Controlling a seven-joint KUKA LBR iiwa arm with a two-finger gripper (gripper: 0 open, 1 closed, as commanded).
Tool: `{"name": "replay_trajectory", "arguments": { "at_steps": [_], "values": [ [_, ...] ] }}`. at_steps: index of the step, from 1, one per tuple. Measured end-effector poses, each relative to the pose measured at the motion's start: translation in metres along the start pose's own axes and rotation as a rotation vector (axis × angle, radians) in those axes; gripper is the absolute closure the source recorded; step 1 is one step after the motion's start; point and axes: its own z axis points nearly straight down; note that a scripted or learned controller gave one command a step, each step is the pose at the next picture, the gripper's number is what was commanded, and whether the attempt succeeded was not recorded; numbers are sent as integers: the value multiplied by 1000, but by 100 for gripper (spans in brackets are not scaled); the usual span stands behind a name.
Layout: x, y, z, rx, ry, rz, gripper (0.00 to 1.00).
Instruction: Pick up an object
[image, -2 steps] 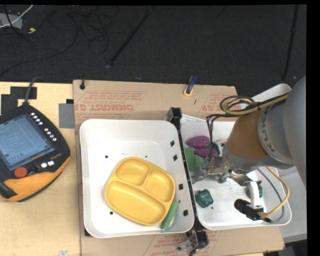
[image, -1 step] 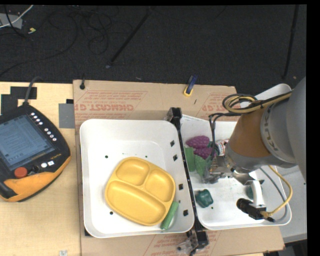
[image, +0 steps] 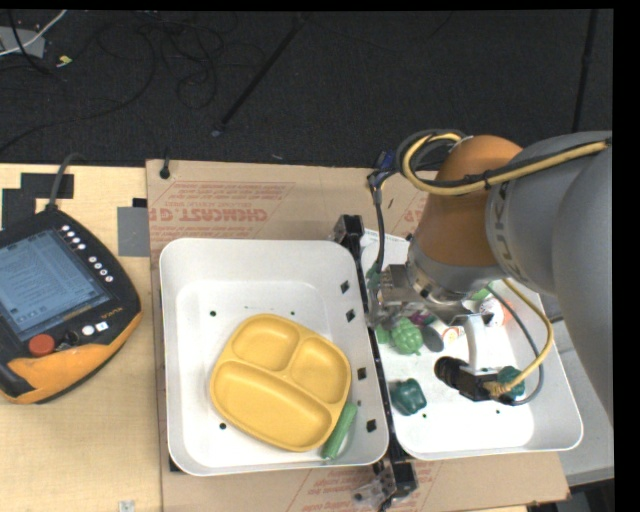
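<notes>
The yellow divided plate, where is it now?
The yellow divided plate lies in the left bin, toward its front, with a green vegetable-like item beside its right edge.

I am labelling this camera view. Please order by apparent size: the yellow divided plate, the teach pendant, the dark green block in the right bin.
1. Yellow divided plate, teach pendant: alike, the pendant partly cut off, so unranked.
2. Dark green block, smallest.

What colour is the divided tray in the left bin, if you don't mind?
Yellow; the tray shows plainly in the camera view.
</notes>
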Motion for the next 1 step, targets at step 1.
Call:
{"name": "replay_trajectory", "arguments": {
  "at_steps": [1],
  "values": [
    [-40, -37, -120, -2, -5, 14, 100]
  ]
}}
